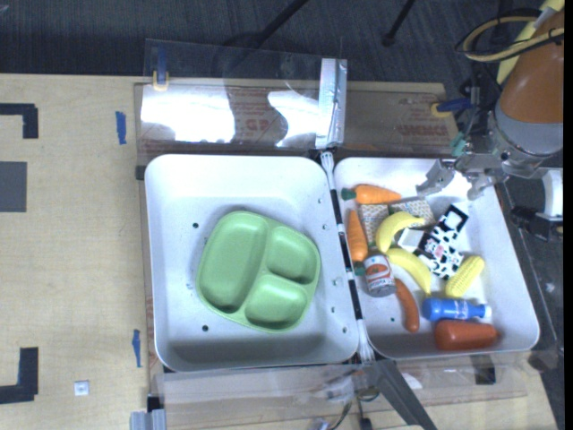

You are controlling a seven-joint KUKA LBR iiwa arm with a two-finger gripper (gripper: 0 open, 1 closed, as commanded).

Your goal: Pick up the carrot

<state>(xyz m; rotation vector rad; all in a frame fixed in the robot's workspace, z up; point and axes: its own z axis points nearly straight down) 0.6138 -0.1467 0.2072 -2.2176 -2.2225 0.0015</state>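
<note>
Item, the table (72, 240): it carries two shallow white bins side by side. In the left bin (170, 195) we log one green divided plate (258, 269), lying flat. In the right bin (510, 267) we log a crowded lot: two carrots, one carrot (377, 193) lying crosswise near the far wall, a second carrot (356, 235) lying lengthwise against the divider between the bins; two bananas (398, 228); a small can (379, 274); a black-and-white cow-patterned toy (442, 249); a corn cob (466, 275); a sausage (407, 305); a blue bottle (455, 310); and a red-brown piece (465, 334) near the front wall. Item, the gripper (458, 176): it hangs above the far right corner of the right bin, its two fingers spread apart and nothing between them, so we enter it as released. It stands well apart from both carrots. We judge the step in hand to be the approach, with no grasp yet made. The next move, in our estimate, calls for travel leftward over the crosswise carrot, alignment of the fingers across its narrow body, and a descent clear of the banana just beside it.
</note>
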